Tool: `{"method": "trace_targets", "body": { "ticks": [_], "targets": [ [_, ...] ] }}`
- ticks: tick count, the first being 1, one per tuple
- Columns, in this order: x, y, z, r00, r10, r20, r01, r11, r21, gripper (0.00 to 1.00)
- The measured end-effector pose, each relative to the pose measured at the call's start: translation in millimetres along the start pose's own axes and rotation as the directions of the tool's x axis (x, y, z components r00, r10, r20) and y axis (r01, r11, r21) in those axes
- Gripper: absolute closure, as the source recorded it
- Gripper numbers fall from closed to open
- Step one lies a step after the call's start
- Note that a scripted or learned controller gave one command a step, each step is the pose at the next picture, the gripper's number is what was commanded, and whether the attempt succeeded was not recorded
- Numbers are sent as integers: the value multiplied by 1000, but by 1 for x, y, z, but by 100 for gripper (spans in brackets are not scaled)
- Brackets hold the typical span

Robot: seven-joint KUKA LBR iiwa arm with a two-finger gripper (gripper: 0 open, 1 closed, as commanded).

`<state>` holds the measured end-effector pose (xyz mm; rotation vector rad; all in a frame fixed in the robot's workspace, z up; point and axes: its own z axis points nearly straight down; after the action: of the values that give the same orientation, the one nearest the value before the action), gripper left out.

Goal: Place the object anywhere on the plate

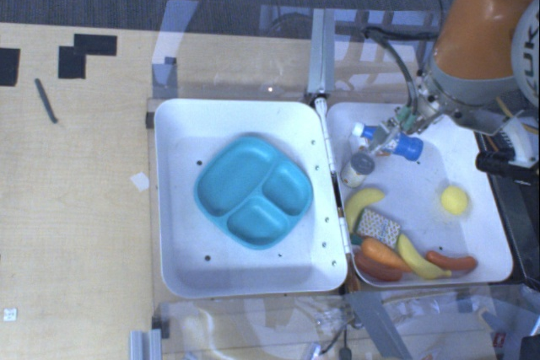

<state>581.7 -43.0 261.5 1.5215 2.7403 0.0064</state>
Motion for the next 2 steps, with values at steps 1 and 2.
{"method": "trace_targets", "body": {
  "ticks": [1, 2],
  "targets": [
    [97, 21, 61, 997, -78, -4, 78, 997, 4, 100],
    [77, 10, 76, 1000, -6, -3, 6, 1000, 3, 100]
  ]
}}
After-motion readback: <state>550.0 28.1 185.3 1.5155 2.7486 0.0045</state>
